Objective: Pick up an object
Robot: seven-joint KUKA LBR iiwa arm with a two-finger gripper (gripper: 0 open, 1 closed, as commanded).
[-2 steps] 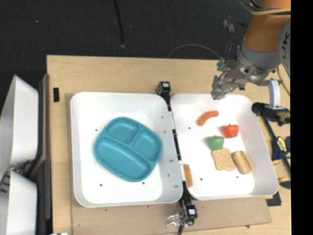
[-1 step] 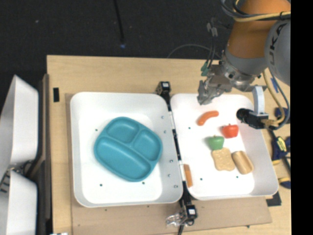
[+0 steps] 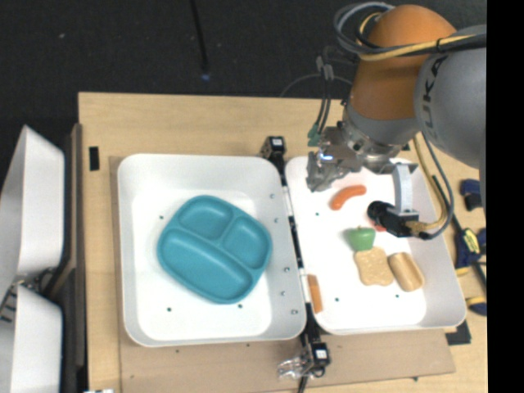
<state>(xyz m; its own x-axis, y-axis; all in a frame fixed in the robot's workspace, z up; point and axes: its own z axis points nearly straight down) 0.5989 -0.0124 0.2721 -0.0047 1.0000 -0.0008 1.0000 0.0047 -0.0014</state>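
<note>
My gripper [image 3: 320, 175] hangs over the far left corner of the right bin [image 3: 438, 313], under the grey and orange arm. Just to its right a small orange-red sausage [image 3: 348, 196] lies on the bin floor, apart from the gripper. Nearer the front lie a green piece [image 3: 360, 237], a tan slice of toast [image 3: 372, 268] and a brown bread roll [image 3: 405, 271], close together. A thin orange stick [image 3: 313, 292] lies by the bin's left wall near the front. Nothing shows between the gripper's tips.
The left bin [image 3: 135, 301] bears a teal divided plate [image 3: 214, 248] at its middle. A ridge with screws separates the two bins. Blue and yellow tools [image 3: 472, 244] lie on the bench past the right bin.
</note>
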